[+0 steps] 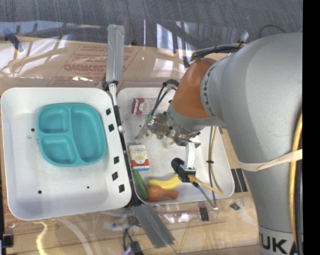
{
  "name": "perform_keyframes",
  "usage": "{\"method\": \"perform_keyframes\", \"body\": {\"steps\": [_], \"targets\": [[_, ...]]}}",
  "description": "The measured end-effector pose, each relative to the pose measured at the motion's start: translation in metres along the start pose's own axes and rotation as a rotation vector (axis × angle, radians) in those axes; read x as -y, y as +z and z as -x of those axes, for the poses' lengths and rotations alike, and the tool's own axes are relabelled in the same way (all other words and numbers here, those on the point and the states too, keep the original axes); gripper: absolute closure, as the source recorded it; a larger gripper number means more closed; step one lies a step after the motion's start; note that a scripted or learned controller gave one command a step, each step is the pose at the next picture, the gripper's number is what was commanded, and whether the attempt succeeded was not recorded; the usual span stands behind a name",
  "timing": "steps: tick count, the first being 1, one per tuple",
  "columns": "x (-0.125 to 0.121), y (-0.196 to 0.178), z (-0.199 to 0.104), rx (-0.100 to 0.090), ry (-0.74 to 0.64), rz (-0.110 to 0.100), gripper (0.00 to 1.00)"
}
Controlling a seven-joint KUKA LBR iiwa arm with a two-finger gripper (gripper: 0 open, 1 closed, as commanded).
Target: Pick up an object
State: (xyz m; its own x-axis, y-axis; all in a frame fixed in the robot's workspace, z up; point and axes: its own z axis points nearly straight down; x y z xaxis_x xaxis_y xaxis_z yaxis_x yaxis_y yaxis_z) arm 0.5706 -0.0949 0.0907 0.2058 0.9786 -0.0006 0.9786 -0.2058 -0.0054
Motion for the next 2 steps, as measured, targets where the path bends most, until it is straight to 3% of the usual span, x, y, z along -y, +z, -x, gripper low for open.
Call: {"method": "perform_keyframes", "body": {"steps": [1,2], "targets": [[-0.059,-0.056,0.026,0.000,-0.058,0.004,0.00],[-0.084,0.000,-0.016,-0.001,-0.110,0.001,0.00]]}}
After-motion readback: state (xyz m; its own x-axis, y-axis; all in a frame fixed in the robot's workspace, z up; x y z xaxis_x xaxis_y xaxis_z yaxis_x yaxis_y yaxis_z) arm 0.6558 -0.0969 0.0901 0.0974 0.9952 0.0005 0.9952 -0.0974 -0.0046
